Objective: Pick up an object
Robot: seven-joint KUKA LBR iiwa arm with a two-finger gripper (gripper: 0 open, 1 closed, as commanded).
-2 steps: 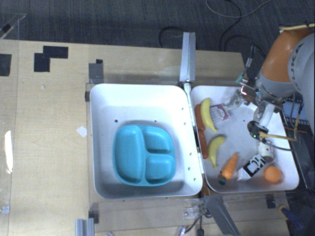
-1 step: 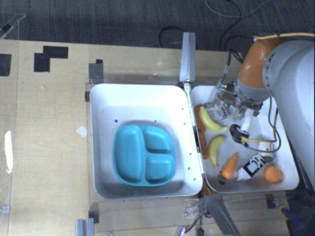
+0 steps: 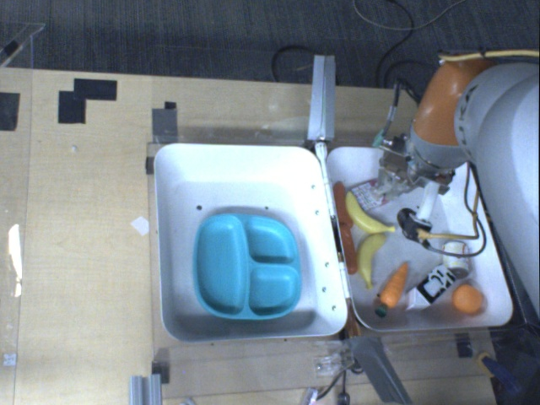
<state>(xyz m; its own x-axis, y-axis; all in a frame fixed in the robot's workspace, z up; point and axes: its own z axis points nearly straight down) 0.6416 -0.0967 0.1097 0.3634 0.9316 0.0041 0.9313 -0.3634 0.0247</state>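
Carrot (image 3: 393,286) low; hand (image 3: 395,180) over right bin (image 3: 498,310)

Fixed overhead camera, slanted downward, both bins (image 3: 169,226) framed, arm (image 3: 498,142) entering right

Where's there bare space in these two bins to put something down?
Left bin: a bare white floor band runs between its far wall and the blue divided plate, plus a strip on the left. Right bin is crowded: hot dog, two bananas, carrot, orange and the gripper leave only slivers.
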